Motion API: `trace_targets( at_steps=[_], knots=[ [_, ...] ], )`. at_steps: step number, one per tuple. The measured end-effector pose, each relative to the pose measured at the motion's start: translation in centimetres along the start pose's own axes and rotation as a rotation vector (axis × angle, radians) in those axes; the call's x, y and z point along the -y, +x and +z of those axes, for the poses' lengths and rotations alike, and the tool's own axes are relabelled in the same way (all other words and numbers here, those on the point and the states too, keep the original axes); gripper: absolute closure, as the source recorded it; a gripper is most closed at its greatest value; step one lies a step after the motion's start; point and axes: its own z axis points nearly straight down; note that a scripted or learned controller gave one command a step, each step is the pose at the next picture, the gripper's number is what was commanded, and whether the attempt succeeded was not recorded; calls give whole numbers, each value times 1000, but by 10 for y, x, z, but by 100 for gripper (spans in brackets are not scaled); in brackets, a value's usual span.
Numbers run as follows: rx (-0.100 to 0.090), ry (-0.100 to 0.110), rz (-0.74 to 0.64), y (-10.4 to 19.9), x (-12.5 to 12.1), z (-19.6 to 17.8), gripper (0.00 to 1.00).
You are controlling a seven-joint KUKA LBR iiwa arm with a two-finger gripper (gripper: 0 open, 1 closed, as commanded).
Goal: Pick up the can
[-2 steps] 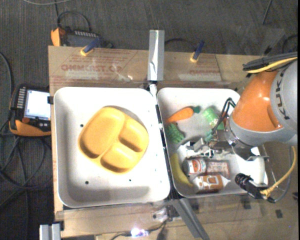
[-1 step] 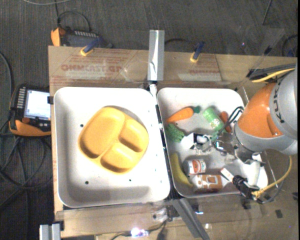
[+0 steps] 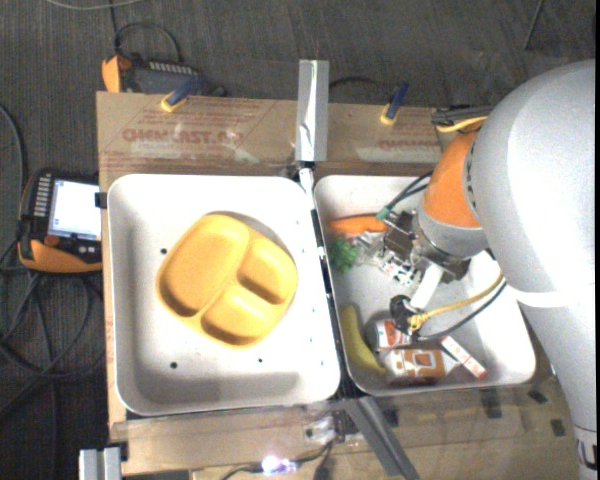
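The can point(image 3: 416, 365) lies at the near end of the right bin point(image 3: 502, 346), between a banana point(image 3: 355, 338) and a small box point(image 3: 463, 358), its outline blurred. The tool point(image 3: 390, 243) hangs farther back; whether apart or together, I cannot tell.

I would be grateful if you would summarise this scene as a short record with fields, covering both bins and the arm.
left bin: holds a yellow divided plate
right bin: holds a carrot, green item, banana, can and brown carton
can position: near end of the right bin, between banana and carton
end effector: over the right bin's far half, apart from the can
task status: can lies in the bin, not yet picked up
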Motion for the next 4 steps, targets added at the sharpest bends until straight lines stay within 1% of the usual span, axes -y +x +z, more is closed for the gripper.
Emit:
trace_targets(
  at_steps=[1,2,3,4],
  knots=[
    [5,14,71,-65,41,-4,0],
    [9,14,172,-36,-16,-61,0],
    [10,15,246,-59,7,-42,0],
    [14,19,244,-58,8,-49,100]
  ],
)
